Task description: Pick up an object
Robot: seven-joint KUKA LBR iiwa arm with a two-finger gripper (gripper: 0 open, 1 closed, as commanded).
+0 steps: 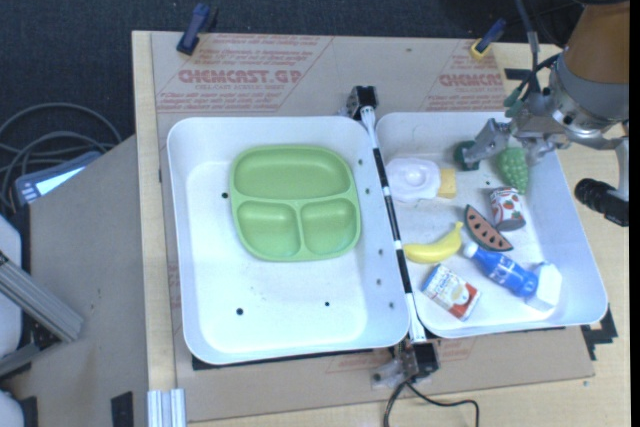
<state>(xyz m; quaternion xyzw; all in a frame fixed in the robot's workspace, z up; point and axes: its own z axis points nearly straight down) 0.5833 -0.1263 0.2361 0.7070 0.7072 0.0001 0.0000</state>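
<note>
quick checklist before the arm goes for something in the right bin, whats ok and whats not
1. Tool above right bin, near its far side: ok.
2. Object gripped: cannot tell.
3. Green bumpy item right beside the tool, a likely target: ok.
4. Banana and watermelon slice crowd each other: not ok for a clean grasp.
5. Blue tube lies flat, apart from the snack packet: ok.
6. Green tray sits in the left bin, out of the way: ok.

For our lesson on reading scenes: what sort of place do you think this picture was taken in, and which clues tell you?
Probably a robotics lab or test bench, not a kitchen. A grey robot arm reaches over two white bins, toy food such as a banana lies in one, and loose cables trail over the floor.
</note>
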